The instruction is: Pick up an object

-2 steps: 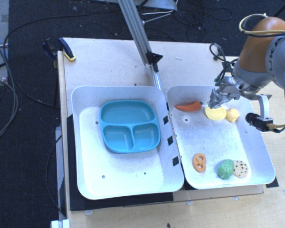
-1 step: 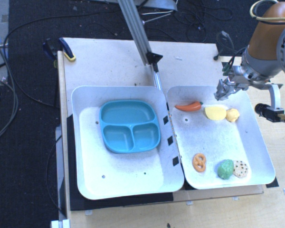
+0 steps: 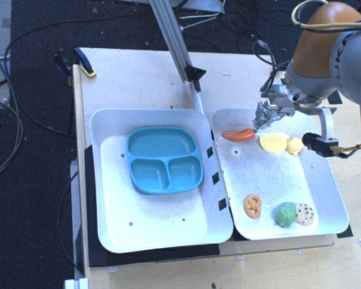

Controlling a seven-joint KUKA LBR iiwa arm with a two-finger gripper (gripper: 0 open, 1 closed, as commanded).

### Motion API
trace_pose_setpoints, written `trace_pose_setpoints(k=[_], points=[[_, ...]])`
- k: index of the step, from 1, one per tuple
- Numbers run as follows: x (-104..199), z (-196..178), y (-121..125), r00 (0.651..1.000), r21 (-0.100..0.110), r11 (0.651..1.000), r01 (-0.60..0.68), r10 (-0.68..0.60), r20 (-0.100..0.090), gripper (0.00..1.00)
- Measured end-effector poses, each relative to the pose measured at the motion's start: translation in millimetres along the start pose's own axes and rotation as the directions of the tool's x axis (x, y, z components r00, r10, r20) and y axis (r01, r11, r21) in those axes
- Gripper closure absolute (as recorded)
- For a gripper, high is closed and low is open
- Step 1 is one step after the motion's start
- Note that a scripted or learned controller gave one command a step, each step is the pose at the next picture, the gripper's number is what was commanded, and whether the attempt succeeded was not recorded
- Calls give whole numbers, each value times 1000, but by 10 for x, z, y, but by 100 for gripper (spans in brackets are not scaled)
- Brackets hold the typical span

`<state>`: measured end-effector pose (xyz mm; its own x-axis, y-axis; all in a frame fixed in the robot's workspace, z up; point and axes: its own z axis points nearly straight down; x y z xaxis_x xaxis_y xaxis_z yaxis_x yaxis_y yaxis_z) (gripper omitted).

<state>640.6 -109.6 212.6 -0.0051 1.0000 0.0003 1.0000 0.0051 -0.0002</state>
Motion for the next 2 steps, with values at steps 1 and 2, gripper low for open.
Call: trace_pose_setpoints(k=[1, 2], points=[[546, 58, -118, 1000, 1, 1000, 0, 0, 0, 100], [1099, -96, -257, 1000, 1, 1000, 1, -1, -1, 100]])
